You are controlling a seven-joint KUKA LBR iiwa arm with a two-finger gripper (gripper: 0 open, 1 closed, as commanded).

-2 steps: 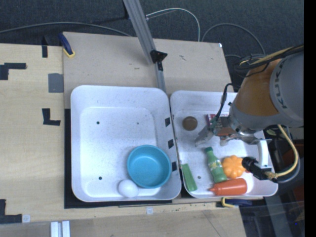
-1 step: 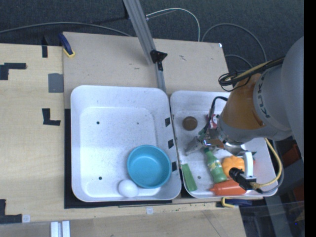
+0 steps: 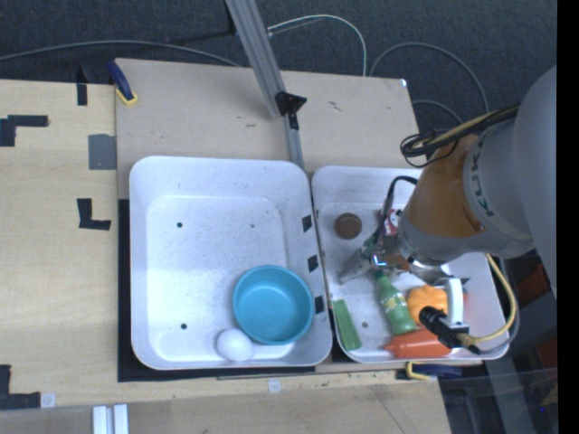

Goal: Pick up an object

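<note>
Counting one blue bowl (image 3: 272, 303), one white ball (image 3: 235, 344), one brown disc (image 3: 348, 226), tool (image 3: 362, 262) state unclear.

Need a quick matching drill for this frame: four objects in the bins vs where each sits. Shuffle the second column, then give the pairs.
Things:
1. blue bowl
2. white ball
3. brown disc
4. green stick

Places:
A. right bin, upper part
B. left bin, near front rim, beside the bowl
C. right bin, along its left wall, near the front
D. left bin, lower right area

Pairs: 1-D, 2-B, 3-A, 4-C
</note>
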